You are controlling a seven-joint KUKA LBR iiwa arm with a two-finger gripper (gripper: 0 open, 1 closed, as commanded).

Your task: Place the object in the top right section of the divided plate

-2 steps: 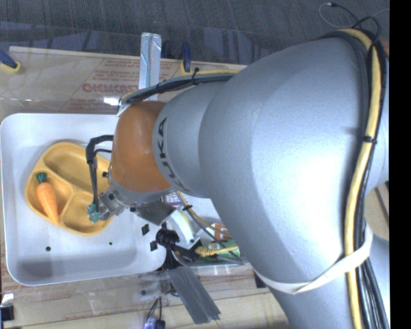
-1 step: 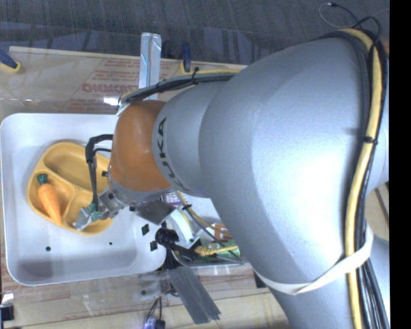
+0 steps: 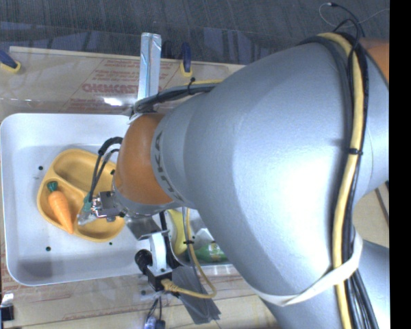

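Orange toy carrot with a green top [image 3: 59, 205] lying in the yellow divided plastic plate [image 3: 72, 166], in the section toward the near-left corner of the left-hand shallow white bin [image 3: 20, 184]. Long axis running along that section, green end pointing toward the bin's left wall, tapered tip toward the near wall. Two-finger gripper [image 3: 96, 211] hovering over the plate's near-right rim, just beside the carrot, with the bulky grey and orange arm [image 3: 260, 170] covering most of the right side of the bin. Carrot sitting to the left of the gripper, apart from it, nothing visible between the tips. Fingers too cluttered by cables and bracket to judge; cannot tell how wide apart. Judging by the layout, reaching leftward along the plate and lining up across the carrot's length looking like the next need, if the carrot counts as the object to move.
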